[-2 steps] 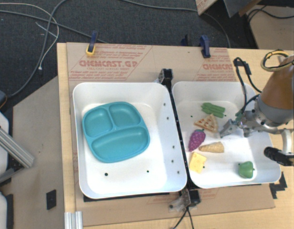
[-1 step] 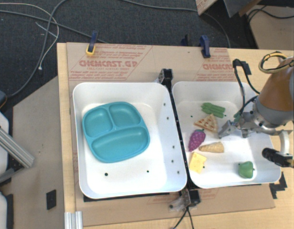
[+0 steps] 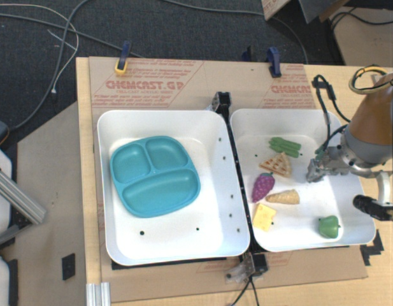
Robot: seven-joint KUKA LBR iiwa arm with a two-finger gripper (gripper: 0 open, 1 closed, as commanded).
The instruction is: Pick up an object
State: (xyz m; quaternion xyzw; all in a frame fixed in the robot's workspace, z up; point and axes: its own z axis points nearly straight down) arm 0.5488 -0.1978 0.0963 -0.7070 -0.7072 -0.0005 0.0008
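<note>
The right bin holds several toy foods: a green pickle, a waffle-patterned wedge, a purple grape bunch, an ice-cream cone, a yellow cheese piece and a green pepper. My gripper hangs low over the right part of this bin, just right of the wedge and above the cone. Its dark fingers are small and blurred against the white floor. Nothing shows between them.
The left bin carries a teal divided plate. A black divider bar runs between the bins. Two clamps grip the cardboard at the back. Cables trail near the arm's orange band.
</note>
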